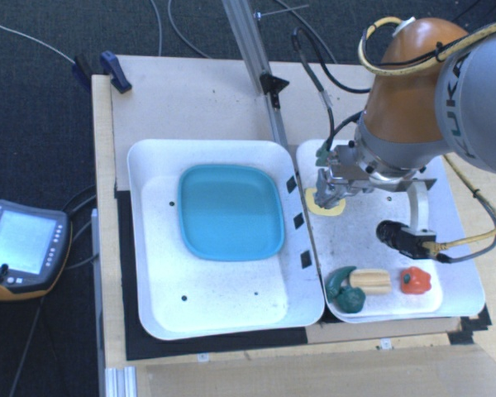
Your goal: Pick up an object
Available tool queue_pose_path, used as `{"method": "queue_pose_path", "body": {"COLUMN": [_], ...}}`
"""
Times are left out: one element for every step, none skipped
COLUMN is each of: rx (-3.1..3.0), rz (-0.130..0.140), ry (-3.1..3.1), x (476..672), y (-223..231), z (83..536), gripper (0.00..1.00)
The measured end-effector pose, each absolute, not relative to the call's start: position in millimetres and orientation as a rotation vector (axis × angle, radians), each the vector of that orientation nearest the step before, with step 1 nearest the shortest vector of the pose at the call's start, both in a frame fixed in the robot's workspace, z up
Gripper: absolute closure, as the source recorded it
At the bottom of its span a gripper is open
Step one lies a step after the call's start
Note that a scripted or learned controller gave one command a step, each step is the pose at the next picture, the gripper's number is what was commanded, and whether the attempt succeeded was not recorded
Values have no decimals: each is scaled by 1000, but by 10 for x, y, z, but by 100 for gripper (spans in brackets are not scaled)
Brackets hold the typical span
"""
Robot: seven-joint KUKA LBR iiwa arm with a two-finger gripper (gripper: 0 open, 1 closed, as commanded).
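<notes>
My gripper [329, 190] hangs over the left side of the right bin [360, 238], right above a pale yellow ring-shaped object [325, 206] that lies on the bin floor. The ring is partly hidden by the gripper. Along the bin's near edge lie a dark green vegetable toy [345, 289], a tan block [370, 281] and a red pepper-like toy [414, 280]. The grey and orange arm covers the bin's far part.
The left bin [161, 296] holds a blue square plate [231, 212]. A metal pole [252, 40] rises behind the bins. A black cable connector [401, 238] hangs from the arm over the right bin. A teach pendant [21, 245] lies off the bench at left.
</notes>
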State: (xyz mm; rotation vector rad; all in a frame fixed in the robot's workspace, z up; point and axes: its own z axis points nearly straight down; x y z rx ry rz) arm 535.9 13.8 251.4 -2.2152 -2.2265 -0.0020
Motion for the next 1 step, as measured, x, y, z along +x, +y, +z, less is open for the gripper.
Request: {"method": "queue_pose_path", "body": {"rx": [-2214], "rz": [-2], "ry": [-2227], "x": [5305], "y": [753], "z": [2490], "gripper": [100]}}
